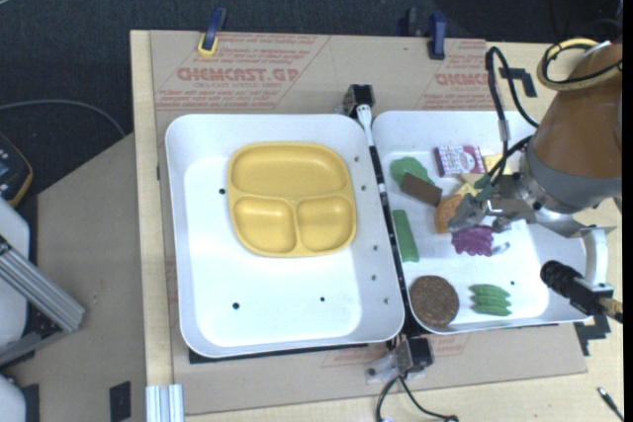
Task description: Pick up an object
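Note:
My gripper (pixel 479 212) hangs low over the middle of the right bin (pixel 514 128), reaching in from the right. It is directly above a purple bunch of grapes (pixel 474 241) and beside an orange piece (pixel 450 211). I cannot make out anything held in it. Also in this bin are a pink and white packet (pixel 458 158), a green piece (pixel 404 169) with a brown bar (pixel 421 190) next to it, a long green stick (pixel 404 235), a round brown cookie (pixel 434 299) and a green pea pod (pixel 490 299).
The left bin (pixel 198 242) holds a yellow three-compartment plate (pixel 292 197). The arm's grey and orange body (pixel 579 148) covers the right bin's right side. Black cables (pixel 502 89) arc above the bin's far edge. Clamps sit on the board's far edge.

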`<state>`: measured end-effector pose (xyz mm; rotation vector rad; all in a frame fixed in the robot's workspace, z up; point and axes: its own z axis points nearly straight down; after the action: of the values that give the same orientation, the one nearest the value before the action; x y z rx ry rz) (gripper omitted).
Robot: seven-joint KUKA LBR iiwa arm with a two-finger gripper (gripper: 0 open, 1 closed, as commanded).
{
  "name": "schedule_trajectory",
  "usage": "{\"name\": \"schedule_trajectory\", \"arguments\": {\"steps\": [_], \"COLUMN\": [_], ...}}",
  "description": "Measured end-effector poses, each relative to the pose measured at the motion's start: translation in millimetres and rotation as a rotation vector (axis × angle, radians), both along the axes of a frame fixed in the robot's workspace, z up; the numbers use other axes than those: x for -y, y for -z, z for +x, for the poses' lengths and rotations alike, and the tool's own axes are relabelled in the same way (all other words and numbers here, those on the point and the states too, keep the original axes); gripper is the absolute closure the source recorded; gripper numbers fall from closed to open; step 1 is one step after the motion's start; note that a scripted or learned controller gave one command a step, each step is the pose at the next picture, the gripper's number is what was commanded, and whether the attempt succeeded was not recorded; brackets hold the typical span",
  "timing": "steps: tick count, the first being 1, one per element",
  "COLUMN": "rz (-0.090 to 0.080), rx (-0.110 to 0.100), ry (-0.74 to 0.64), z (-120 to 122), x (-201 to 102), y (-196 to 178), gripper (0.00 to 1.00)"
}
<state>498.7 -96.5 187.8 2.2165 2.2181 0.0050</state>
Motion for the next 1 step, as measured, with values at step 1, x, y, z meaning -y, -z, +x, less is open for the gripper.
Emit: {"name": "schedule_trajectory", "arguments": {"steps": [1], "rz": [0.000], "rx": [0.000], "ry": [-0.001], "z": [1.4], "x": [0.0], "y": [-39.4], "gripper": [1.00]}}
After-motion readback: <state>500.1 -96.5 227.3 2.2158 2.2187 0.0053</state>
